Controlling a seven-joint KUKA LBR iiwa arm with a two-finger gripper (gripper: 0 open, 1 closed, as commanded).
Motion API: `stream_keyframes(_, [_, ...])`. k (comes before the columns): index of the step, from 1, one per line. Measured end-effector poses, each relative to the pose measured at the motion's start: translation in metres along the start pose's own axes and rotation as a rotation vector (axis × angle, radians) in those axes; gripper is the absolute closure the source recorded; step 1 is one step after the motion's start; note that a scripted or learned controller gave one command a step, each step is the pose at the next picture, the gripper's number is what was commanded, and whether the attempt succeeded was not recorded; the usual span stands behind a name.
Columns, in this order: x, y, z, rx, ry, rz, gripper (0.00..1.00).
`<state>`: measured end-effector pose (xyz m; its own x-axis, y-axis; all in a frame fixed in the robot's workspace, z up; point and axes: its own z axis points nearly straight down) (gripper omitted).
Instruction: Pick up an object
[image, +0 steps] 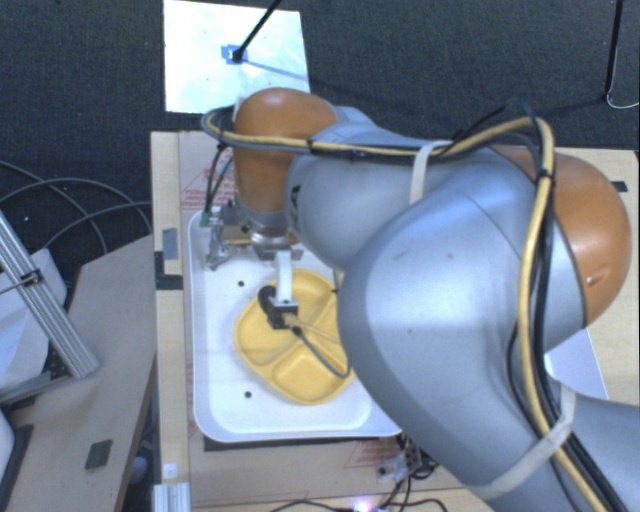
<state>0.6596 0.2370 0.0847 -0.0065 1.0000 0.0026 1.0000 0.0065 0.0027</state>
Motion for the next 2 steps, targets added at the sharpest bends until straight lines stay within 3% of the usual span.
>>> stream_keyframes(1, [-0.002,0.010,-0.001,-0.001,-0.001,0.001,0.00])
stream_keyframes(2, [-0.002,0.010,-0.012,-0.003,-0.001,-0.001,1.00])
